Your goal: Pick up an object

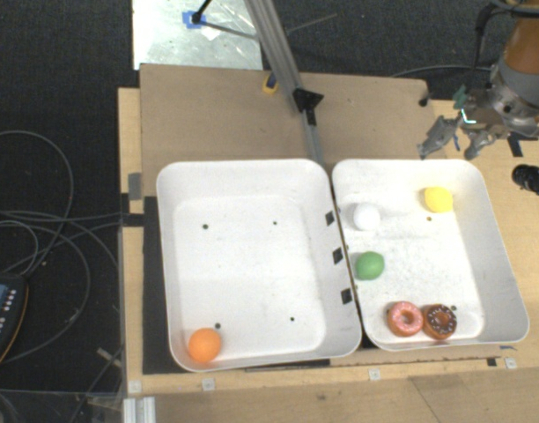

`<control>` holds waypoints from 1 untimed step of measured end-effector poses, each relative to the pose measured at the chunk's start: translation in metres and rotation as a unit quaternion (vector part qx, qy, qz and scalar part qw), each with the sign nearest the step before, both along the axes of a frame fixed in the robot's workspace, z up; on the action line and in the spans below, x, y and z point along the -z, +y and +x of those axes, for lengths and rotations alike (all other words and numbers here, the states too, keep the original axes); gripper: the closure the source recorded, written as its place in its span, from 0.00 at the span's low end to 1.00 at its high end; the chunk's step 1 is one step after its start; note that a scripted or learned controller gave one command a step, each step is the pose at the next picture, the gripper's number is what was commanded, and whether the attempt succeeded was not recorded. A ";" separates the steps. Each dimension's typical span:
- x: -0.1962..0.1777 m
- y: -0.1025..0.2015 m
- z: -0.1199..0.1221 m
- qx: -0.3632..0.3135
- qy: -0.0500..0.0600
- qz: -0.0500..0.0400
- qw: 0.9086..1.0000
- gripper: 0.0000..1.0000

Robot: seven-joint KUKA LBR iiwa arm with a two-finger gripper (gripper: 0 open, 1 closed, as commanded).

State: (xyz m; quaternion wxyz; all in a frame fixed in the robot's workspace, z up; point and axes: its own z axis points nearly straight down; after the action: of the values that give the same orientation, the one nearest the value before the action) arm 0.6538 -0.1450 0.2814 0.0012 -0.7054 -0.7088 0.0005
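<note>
Camera view carries no legible writing or brand on any item. Nearest, an orange ball (pixel 204 345) lies in the left bin's (pixel 243 176) near-left corner, and two doughnuts, one pink-orange (pixel 405 318) and one chocolate (pixel 440 322), touch near the right bin's (pixel 498 236) near edge. Farther lie a green ball (pixel 369 265), a white ball (pixel 365 216) and a yellow object (pixel 438 200). Beyond the far-right corner, the gripper (pixel 454 139) hangs spread apart, holding nothing.

tool (pixel 454 144) raised at right, fingers spread
</note>
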 end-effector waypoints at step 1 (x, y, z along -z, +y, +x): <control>-0.003 0.000 0.001 -0.001 -0.002 -0.001 1.000 0.00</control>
State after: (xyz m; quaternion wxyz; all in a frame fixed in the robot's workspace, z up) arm 0.6543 -0.1449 0.2840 -0.0007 -0.7047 -0.7095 -0.0001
